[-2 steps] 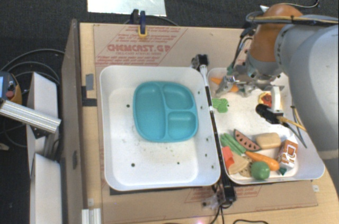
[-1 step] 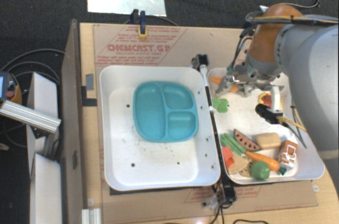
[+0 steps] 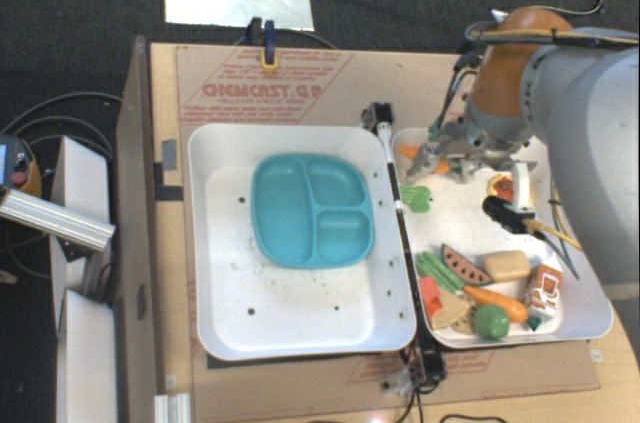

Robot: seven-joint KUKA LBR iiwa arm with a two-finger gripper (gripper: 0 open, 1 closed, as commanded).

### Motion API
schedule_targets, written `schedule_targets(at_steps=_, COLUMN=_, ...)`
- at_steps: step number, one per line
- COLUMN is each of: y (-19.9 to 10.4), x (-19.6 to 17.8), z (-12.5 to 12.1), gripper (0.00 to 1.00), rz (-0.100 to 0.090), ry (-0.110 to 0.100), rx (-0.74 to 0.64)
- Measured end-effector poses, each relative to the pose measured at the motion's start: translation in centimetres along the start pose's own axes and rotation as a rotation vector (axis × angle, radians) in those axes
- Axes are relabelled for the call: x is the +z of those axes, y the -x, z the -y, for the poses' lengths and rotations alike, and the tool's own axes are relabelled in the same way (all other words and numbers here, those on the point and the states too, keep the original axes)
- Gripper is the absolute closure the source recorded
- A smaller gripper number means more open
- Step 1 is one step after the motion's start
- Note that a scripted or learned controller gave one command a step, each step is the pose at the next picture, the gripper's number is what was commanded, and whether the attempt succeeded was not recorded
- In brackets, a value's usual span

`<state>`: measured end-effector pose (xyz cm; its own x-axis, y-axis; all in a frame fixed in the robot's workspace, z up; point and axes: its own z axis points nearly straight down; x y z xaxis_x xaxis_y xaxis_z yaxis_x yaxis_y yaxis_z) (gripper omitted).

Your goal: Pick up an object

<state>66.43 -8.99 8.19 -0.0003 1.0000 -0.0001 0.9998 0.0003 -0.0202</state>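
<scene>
Over the right bin (image 3: 600,311), near its far left corner, the gripper (image 3: 447,161) is seen low above the white floor, with the grey arm (image 3: 590,141) and its orange band (image 3: 510,61) crossing the far side of that bin. Whether the fingers are spread or closed cannot be told, since they are small and blurred against the bin, and nothing can be made out between them. Closest to the gripper lie an orange piece (image 3: 412,151) by the far wall and a small green toy (image 3: 416,201) just beside the divider between the 2 bins; the other candidates are crowded at the near end, among them a carrot (image 3: 497,302), a green ball (image 3: 490,322), a tan block (image 3: 506,264) and a small carton (image 3: 543,286). A miss is judged likely if the descent lands between the 2 nearest pieces, so that only air is closed on. The green toy could be pushed against the divider rather than gripped. The left bin (image 3: 215,241) holds 1 teal divided plate (image 3: 312,210), well apart from the work.
</scene>
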Motion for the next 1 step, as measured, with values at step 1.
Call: schedule_targets(at_steps=1, y=-0.05, x=0.0, z=0.0, gripper=0.0, rz=0.002, ry=0.0, rx=-0.001)
